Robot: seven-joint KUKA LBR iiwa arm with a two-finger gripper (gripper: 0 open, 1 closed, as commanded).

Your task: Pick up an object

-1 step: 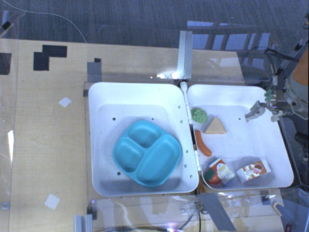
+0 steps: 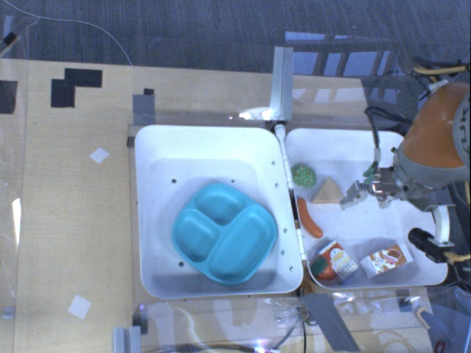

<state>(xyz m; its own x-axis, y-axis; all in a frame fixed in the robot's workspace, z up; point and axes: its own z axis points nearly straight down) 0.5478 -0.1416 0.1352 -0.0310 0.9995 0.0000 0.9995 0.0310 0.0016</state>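
Over the right bin (image 2: 346, 149), the claw (image 2: 362, 190) hung, grip state unclear, with the tan wedge (image 2: 328, 191) at nine o'clock; probably light and stiff, best pinched across its flat sides.

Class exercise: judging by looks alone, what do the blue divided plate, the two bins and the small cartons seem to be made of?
Plate: probably moulded plastic, matte, with soft rounded dividers and uniform colour. Bins: likely smooth white plastic with a slight sheen and rounded corners. Cartons: seemingly printed card or toy plastic; too small to tell which.
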